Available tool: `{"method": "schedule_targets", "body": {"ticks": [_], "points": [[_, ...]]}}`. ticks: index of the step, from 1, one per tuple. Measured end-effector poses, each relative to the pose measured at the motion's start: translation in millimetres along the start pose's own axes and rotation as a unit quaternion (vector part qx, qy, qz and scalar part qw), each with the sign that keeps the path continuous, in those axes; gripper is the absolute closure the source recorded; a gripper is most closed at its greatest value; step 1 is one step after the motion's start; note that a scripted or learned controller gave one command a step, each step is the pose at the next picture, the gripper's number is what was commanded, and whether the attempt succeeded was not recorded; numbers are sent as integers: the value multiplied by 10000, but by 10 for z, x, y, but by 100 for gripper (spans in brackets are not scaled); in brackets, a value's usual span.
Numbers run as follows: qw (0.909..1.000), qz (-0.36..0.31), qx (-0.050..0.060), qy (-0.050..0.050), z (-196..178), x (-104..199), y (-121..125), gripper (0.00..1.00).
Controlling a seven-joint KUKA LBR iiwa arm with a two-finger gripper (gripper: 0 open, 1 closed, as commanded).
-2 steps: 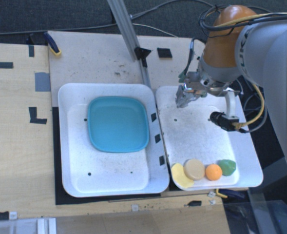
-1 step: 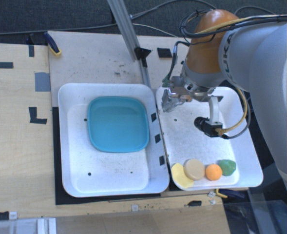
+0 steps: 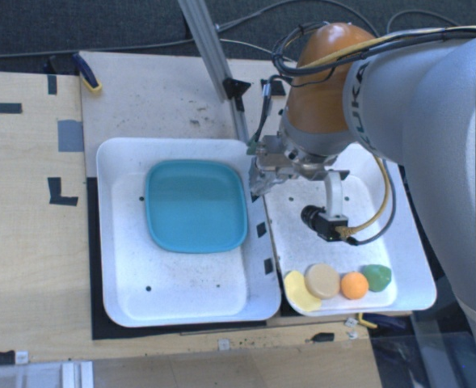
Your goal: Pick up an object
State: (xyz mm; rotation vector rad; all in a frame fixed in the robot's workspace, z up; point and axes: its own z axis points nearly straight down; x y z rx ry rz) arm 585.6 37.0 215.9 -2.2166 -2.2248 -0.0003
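1. No legible text, label, brand, number or sign appears on the bench (image 3: 27, 217), on either white bin (image 3: 116, 297), or on the arm (image 3: 415, 120).
2. Dark tape marks (image 3: 60, 191) on the bench surface form no readable characters.

Bright even overhead light, soft shadows, slightly blurry, low resolution.
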Motion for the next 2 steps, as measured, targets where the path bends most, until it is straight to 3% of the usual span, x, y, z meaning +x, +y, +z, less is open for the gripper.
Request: {"method": "schedule_targets", "body": {"ticks": [1,2], "points": [[10000,-4,-2,1,-85,487,-66,100],[10000,15,1,-5,-81,461,-64,0]]}}
